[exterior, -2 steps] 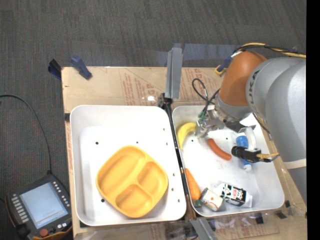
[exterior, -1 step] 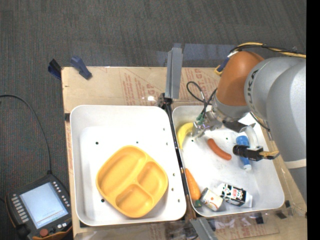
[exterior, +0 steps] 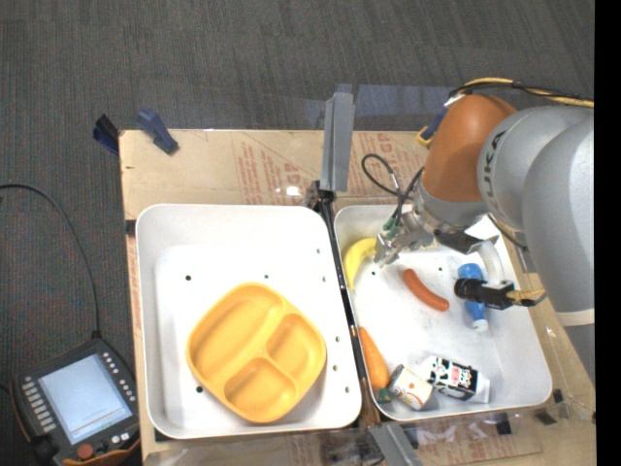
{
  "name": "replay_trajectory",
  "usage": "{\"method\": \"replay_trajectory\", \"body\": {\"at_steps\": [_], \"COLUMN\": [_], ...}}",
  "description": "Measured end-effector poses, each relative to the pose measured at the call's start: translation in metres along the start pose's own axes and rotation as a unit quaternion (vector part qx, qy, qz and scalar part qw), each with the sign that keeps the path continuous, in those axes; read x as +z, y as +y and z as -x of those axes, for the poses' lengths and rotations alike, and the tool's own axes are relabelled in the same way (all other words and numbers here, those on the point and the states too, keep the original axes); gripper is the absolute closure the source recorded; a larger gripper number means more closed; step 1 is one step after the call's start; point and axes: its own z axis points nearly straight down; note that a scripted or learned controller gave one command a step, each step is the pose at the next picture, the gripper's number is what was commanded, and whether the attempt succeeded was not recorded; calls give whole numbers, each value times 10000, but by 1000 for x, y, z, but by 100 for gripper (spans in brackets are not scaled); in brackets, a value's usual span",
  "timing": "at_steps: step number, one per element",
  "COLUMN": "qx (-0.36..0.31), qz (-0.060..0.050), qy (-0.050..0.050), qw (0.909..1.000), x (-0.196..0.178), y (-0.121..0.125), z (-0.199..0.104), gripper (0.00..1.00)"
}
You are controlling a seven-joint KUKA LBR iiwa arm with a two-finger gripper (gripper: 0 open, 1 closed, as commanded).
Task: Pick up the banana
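The yellow banana (exterior: 357,258) lies in the right bin (exterior: 505,382), against its left wall near the far corner. My gripper (exterior: 390,245) reaches down from the right and sits right at the banana's right edge, touching or nearly touching it. The wrist and its cables hide the fingertips.
The right bin also holds a red sausage (exterior: 426,290), a blue and white bottle (exterior: 473,289), an orange carrot (exterior: 373,356) and a small milk carton (exterior: 441,379). The left bin (exterior: 165,231) holds a yellow divided plate (exterior: 257,350). A teach pendant (exterior: 70,400) lies at lower left.
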Motion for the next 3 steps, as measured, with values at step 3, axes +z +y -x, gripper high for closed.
{"method": "replay_trajectory", "body": {"at_steps": [3], "qx": [-236], "qz": [-2], "qy": [-9], "qw": [9997], "x": [9], "y": [-1], "z": [3], "gripper": [0]}}
